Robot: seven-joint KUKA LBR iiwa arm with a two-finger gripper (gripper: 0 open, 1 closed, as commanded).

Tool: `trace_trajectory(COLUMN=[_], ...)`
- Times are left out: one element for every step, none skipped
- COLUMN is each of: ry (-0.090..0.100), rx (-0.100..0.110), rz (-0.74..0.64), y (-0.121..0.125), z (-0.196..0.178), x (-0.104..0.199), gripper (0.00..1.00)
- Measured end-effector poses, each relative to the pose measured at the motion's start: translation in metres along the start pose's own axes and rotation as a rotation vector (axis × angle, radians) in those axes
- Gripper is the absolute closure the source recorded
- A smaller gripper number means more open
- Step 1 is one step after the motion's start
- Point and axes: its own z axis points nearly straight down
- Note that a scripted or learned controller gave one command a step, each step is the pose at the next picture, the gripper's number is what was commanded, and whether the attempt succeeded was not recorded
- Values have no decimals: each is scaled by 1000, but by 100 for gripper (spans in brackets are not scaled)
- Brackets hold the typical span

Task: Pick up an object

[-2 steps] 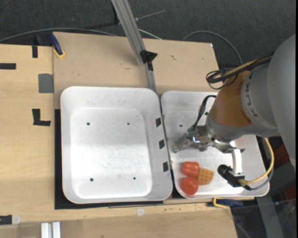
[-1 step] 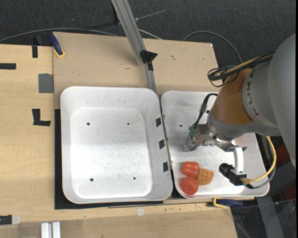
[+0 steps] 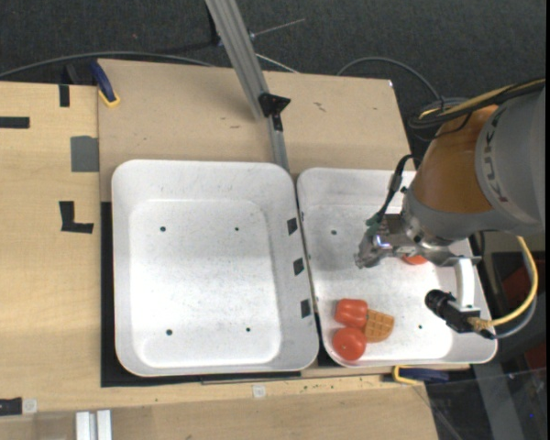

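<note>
We've got just one camera here, fixed up above the bench (image 3: 211, 108) and looking down at a bit of a slant. It sits far enough back that both bins fit: left bin (image 3: 128, 246) mid-frame, right bin (image 3: 339, 200) toward the right. The arm (image 3: 477, 168) comes in from the right edge. Dark floor runs along the top of the frame.

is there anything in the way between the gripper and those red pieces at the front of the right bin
Nothing visible. The gripper sits over the right bin, and only bare bin floor separates it from the red pieces and the waffle-like piece beside them.
</note>
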Motion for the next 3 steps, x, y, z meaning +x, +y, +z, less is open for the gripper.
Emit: trace_trajectory(ry=[0, 0, 2], rx=[0, 1, 4], rz=[0, -1, -5], y=[-1, 0, 16], z=[-44, -76, -82], x=[-6, -5, 39], gripper=[100, 100, 100])
